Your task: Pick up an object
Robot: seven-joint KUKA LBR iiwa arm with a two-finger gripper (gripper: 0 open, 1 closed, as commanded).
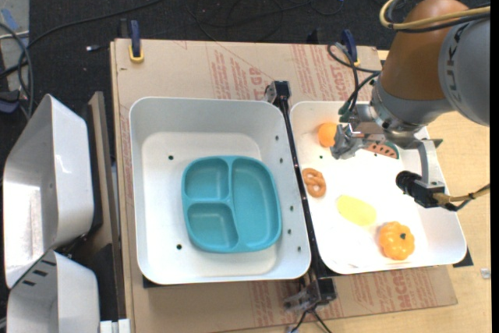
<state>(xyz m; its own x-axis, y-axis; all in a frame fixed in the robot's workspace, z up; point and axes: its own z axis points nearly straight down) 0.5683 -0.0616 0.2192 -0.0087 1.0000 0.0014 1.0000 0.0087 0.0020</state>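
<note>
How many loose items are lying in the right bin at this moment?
4 visible: an orange ball at the upper left beside the tool, a pretzel below it, a yellow piece mid-bin, and a small pumpkin near the front. The arm may hide more.

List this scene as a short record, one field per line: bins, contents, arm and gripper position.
left bin: holds a teal divided tray
right bin: holds an orange ball, a pretzel, a yellow oval piece, a small orange pumpkin
arm: reaches in from the right, over the right bin's far end
gripper: low over the right bin, beside the orange ball
held object: none visible between the fingers
</note>
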